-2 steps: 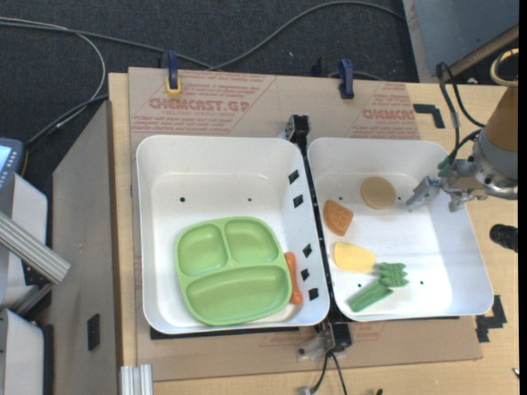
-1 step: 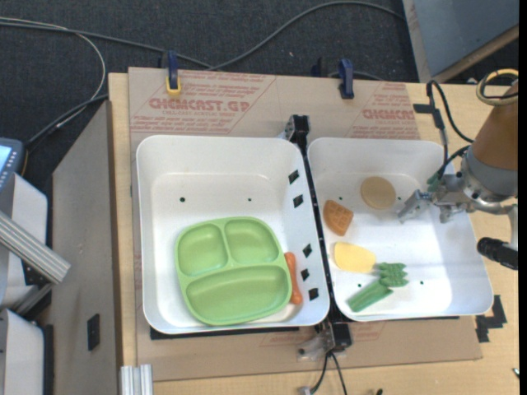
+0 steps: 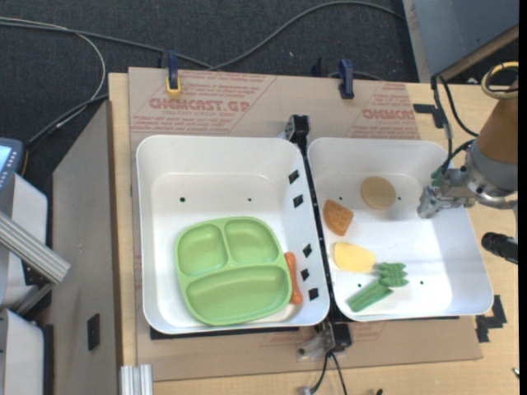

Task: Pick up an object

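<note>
White bins (image 3: pixel 165 171), 2: 1 green tray (image 3: pixel 233 268), 1 carrot (image 3: pixel 292 276); 4 food toys; gripper (image 3: pixel 430 204) state unclear.

The arm (image 3: pixel 501 151) is cut off by the right edge, so only its orange band and wrist show; the gripper (image 3: pixel 430 203) at the right bin's (image 3: pixel 461 253) far right wall is too small and blurred to tell how its fingers stand. The carrot (image 3: pixel 292 276) lies partly hidden beside the green divided plate (image 3: pixel 235 268); a grey device (image 3: pixel 6 164) is cropped at the left edge.
</note>
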Robot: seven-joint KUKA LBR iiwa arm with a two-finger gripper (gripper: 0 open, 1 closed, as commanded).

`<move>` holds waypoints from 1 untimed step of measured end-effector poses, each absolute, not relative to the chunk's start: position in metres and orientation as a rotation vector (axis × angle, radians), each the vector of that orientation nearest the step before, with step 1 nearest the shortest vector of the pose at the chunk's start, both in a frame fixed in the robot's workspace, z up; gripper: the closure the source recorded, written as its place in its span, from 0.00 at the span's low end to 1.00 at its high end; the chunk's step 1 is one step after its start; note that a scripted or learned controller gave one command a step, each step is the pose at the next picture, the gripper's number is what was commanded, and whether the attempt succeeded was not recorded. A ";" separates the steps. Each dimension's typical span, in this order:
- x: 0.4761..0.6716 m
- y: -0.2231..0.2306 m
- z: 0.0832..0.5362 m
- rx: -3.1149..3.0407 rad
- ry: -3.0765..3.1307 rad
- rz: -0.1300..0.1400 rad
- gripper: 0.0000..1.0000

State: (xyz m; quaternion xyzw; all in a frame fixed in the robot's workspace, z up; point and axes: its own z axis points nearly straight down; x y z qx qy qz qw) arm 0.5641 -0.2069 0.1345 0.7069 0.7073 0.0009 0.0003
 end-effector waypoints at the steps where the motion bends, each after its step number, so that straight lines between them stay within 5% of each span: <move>1: 0.559 -0.207 0.180 2.217 2.219 0.004 1.00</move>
